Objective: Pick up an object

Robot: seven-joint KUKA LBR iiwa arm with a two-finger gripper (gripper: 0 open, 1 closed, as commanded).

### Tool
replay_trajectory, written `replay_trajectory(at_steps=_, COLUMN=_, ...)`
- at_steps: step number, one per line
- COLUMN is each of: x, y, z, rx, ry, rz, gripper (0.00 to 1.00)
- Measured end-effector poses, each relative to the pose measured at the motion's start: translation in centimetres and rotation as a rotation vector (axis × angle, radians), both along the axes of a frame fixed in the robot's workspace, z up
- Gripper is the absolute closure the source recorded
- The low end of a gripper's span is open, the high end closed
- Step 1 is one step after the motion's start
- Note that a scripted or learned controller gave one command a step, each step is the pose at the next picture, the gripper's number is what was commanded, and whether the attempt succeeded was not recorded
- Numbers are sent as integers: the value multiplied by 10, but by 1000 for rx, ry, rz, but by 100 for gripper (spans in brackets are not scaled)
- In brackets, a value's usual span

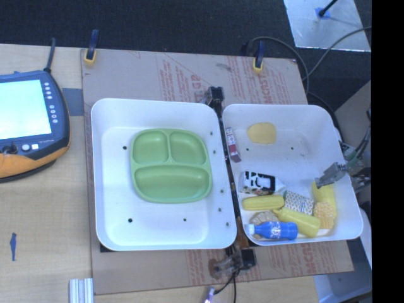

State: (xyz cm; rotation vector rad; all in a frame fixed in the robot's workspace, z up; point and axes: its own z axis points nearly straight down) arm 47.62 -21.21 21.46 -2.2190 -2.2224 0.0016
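The right bin point(297, 115) holds several small objects. A pale yellow round piece point(261, 132) lies near its back. A thin red and white tube point(231, 144) rests along its left wall. Toward the front are a black and white packet point(259, 182), a yellow banana-like piece point(263, 202), a checkered item point(298, 202), another long yellow piece point(300, 221), a blue bottle point(273, 231) and a yellow corn-like piece point(325, 208). My gripper point(328, 175) reaches in at the bin's right wall, just above the corn-like piece.
The left bin point(107, 169) holds a green divided plate point(170, 165). A tablet-like pendant point(28, 122) lies on the bench at far left. Clamps point(90, 54) and cables sit at the cardboard's back edge.
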Motion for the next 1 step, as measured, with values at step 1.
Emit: replay_trajectory(at_steps=1, x=40, y=1, z=-111, rx=0, ry=4, rz=5, gripper=0)
